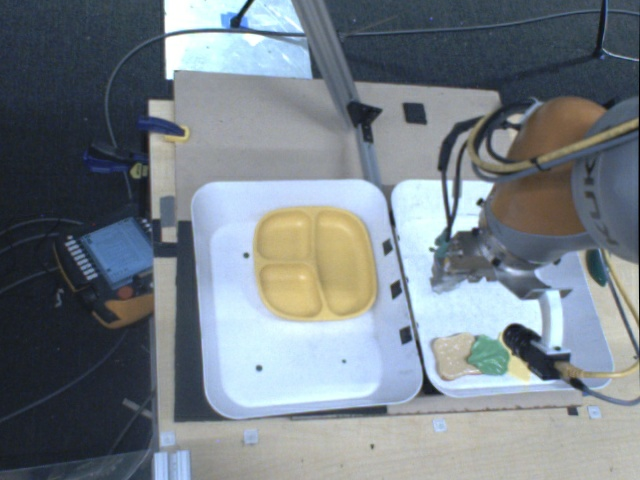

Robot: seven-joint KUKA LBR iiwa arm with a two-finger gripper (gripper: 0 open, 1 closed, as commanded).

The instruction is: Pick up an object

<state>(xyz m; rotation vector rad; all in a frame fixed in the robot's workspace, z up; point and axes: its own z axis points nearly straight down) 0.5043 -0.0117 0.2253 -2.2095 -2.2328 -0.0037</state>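
The gripper point(447, 266) hangs right of the yellow divided plate point(315, 263), over the neighbouring white bin point(420, 213), whether its claw is apart or together I cannot tell, while the tan toast-like piece point(453, 356), touching a green scrap point(489, 354) beside a yellow bit point(519, 371), lies lower right of that plate, clear of the gripper.

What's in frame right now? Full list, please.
left bin: 1, white, bench left
right bin: 1, white, bench right
plate: 1, yellow, three compartments, in left bin
tan piece: 1, tan, right bin, near edge
green piece: 1, green, against tan piece
yellow piece: 1, yellow, beside green piece
device: 1, blue and orange, left of bench
clamps: 2, blue, bench's far-left corner
pole: 1, grey, slanting over far side
arm: 1, grey and orange, over right bin
pincer: 1, grey, above right bin
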